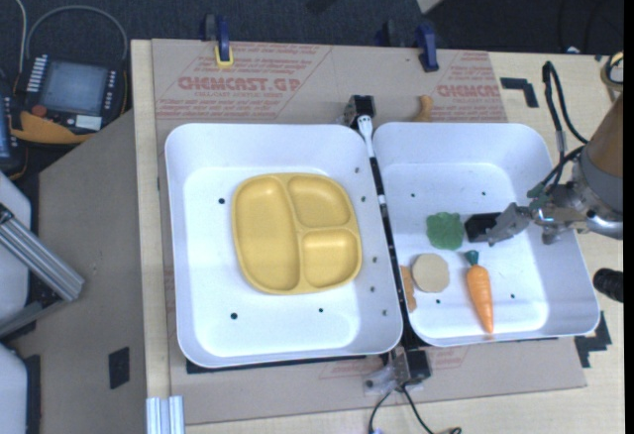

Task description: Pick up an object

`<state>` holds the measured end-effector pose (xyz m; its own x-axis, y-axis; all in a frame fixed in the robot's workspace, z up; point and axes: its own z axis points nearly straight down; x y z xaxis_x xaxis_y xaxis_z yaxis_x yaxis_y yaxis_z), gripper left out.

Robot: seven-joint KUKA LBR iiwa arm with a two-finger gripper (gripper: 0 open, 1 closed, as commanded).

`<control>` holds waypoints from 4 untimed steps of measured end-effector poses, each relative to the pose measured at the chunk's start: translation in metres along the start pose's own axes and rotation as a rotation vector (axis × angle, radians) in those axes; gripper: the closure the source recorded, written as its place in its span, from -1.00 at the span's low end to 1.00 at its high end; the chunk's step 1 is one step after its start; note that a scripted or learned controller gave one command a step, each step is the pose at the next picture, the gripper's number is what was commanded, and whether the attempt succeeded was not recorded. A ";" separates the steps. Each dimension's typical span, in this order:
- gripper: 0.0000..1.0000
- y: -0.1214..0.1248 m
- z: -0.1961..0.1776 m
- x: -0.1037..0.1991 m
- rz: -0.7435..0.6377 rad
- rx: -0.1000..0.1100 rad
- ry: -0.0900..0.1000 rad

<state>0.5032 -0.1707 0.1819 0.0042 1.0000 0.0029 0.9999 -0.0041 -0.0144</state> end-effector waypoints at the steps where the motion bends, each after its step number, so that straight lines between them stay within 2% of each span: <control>1: -1.00 0.003 -0.007 0.001 -0.004 -0.014 -0.003; 3: -1.00 0.013 0.096 -0.001 -0.004 -0.010 -0.001; 4: 1.00 0.014 0.083 -0.001 -0.003 -0.015 -0.003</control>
<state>0.5161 -0.1718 0.0987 0.0009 1.0000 -0.0005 1.0000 -0.0009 0.0005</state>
